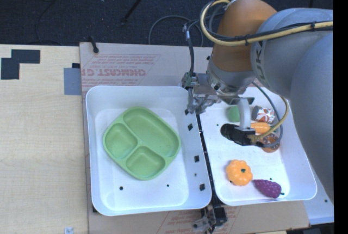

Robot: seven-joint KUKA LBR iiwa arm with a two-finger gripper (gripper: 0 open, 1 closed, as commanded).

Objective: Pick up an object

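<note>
My gripper (197, 101) hangs over the top left corner of the right bin (304, 173), close to the divider between the two bins. Nothing shows between its tips. In the right bin lie an orange toy pumpkin (239, 172) and a purple bunch of grapes (267, 188) near the front. A small green item (233, 114) sits just right of the gripper, partly hidden by the wrist. Further right, an orange and white item (264, 116) and a brownish item (271, 143) are partly covered by the arm.
A green divided plate (141, 142) lies in the left bin (100, 189). The arm's big grey and orange body covers the back and right side of the right bin. Cardboard lies under both bins.
</note>
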